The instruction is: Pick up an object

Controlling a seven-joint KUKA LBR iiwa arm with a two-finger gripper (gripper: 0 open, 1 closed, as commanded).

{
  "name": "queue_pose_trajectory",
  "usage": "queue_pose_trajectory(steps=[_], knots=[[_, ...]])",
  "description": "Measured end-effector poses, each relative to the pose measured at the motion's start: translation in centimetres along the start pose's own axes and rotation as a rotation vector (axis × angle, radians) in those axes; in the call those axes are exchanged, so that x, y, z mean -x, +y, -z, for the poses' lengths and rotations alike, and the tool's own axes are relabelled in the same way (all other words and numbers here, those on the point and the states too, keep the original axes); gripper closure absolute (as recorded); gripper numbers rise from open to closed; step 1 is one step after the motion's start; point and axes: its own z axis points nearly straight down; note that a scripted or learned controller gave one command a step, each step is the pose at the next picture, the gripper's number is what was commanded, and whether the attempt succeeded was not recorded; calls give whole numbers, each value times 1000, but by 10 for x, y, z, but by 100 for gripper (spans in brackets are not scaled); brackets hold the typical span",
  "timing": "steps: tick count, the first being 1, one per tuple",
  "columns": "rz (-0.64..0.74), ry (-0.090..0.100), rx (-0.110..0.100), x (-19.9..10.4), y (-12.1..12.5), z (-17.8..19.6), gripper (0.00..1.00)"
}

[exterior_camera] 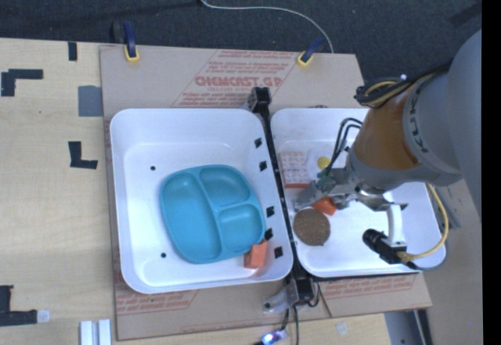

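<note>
The grey arm with its orange band reaches in from the right of the frame and hangs low over the right-hand shallow white plastic bin (423,257). Its tool (317,196) sits at the left part of that bin, close to the divider between the two bins. Whether the tool is spread or pressed together I cannot tell; the wrist and cabling cover it.

Just beside the tool lie the likely targets: a small orange-red block (327,208), partly tucked under the tool, and a flat round brown disc (311,228) right below it in the frame, resting on the bin floor. A small yellow piece (323,162) lies a little above, near a printed paper label (293,166).

The left-hand white bin (133,179) holds a blue three-compartment plastic plate (210,212) and an orange block (255,256) at the plate's lower right edge.

As I judge it, the task is at the reach-and-grasp stage: the tool is down among the objects, but nothing is seen lifted clear. Closing on an object and raising it remain to be done
</note>
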Motion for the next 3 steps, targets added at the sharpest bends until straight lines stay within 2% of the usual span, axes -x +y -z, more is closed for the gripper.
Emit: queue_pose_trajectory(steps=[1, 2, 3], knots=[[1, 1, 1, -1, 0, 12, 100], [1, 1, 5, -4, 10, 70, 100], [-1, 0, 5, 3, 5, 118, 100]])
